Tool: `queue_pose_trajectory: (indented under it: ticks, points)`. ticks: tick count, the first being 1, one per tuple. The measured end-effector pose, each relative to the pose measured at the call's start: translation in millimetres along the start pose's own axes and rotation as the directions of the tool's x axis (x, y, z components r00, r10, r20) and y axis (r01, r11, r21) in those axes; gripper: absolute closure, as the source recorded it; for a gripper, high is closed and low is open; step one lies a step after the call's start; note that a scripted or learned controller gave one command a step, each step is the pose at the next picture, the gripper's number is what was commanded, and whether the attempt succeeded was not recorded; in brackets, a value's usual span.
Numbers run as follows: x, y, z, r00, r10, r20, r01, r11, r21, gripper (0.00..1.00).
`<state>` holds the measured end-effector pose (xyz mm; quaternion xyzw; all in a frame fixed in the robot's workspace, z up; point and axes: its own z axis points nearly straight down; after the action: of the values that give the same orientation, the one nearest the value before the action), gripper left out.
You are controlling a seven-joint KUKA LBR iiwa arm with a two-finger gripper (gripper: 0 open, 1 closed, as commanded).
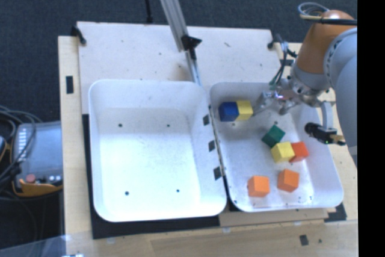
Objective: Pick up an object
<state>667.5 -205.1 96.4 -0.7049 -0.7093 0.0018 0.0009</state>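
Two shallow white bins sat side by side on the bench; the left bin (99, 129) had smooth, slightly speckled plastic walls with rounded corners, and the right bin (328, 180) matched it and held all the small cubes. The arm came in from the right, grey with an orange band (319, 48) above the wrist, and the gripper (274, 99) hung over the far part of the right bin, just right of the nearest pair of blocks. From where I stood the tip was a blur of metal and cable, so how far it was open I could not tell, and nothing was visibly between its fingers. Closest to it were a blue cube (228, 111) and a yellow cube (244, 109), touching each other at the far left of the bin. A green cube (274, 135) sat near the middle, tilted diamond-wise, with a second yellow cube (281, 151) just near of it and touching a red-orange cube (299, 150). Two orange cubes (258, 186) (288, 180) lay apart toward the near wall. All looked like small rigid blocks, matte, flat-faced, probably foam or light wood, so likely light, stiff and not fragile. Best grasp, I judged, would be across two opposite flat faces; the touching pairs would crowd a finger, so the lone orange ones or the green looked easier.
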Motion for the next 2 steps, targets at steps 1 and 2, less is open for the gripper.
queue_pose_trajectory:
  ticks: [1, 2]
  points:
    - [-1, 2, -16, 1.000, -0.004, 0.005, 0.004, 1.000, -0.009, 1.00]
    - [-7, 8, -63, 1.000, -0.001, 0.001, 0.001, 1.000, -0.011, 1.00]
